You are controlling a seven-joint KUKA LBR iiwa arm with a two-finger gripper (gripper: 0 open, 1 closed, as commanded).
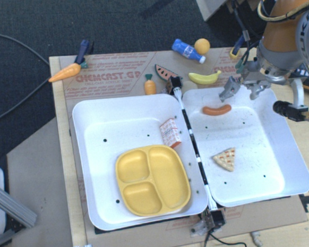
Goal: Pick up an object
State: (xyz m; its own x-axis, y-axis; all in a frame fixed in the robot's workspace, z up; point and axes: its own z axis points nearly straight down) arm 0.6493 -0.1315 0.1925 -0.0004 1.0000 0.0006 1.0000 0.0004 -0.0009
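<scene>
My gripper hangs over the far edge of the right bin, fingers spread open with nothing between them. A sausage lies just to its left and a bit nearer, at the back of that bin. A pizza slice rests in the middle of the same bin. In the left bin a small red-and-white carton lies by the right wall, and a yellow divided plate sits at the front.
Behind the bins on the board lie a banana, a blue bottle, an orange ball, a watermelon slice, a small carrot and a larger carrot. A black fitting juts in at the right bin's edge.
</scene>
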